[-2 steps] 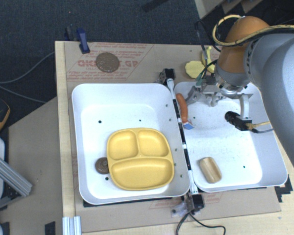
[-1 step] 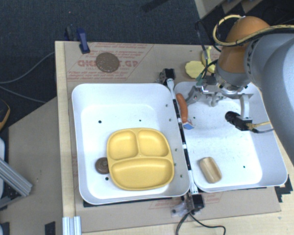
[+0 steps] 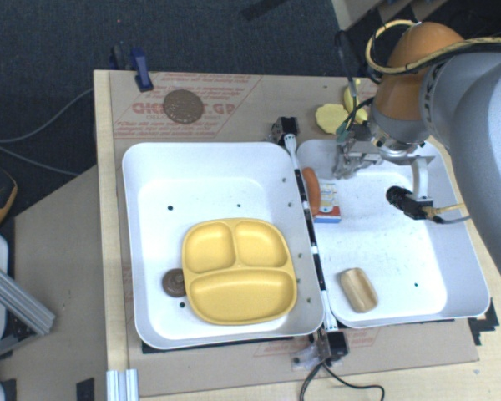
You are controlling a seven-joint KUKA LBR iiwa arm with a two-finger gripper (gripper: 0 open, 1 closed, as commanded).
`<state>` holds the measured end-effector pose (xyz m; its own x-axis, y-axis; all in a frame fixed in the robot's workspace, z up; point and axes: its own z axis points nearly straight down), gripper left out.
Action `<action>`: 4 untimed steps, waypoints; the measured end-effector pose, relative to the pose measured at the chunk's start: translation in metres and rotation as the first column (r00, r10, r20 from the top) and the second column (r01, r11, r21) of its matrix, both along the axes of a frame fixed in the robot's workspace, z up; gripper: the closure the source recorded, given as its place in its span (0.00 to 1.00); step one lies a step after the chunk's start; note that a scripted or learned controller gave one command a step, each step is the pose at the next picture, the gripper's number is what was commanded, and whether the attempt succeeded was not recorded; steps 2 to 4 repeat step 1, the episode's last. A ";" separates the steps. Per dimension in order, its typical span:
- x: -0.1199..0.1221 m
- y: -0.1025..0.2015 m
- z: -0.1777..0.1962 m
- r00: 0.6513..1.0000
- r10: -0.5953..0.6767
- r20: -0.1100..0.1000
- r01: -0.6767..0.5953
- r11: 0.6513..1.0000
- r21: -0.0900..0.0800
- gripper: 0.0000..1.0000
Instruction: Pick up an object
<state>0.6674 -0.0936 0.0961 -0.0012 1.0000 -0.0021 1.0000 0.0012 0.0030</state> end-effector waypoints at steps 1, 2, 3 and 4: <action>0.000 0.000 -0.001 1.000 0.000 -0.001 0.000 1.000 0.000 0.00; 0.000 0.000 -0.001 1.000 0.000 -0.001 0.000 1.000 0.000 0.00; 0.000 0.000 -0.001 1.000 0.000 -0.001 0.000 1.000 0.000 0.00; 0.000 0.000 -0.001 1.000 0.000 -0.001 0.000 1.000 0.000 0.00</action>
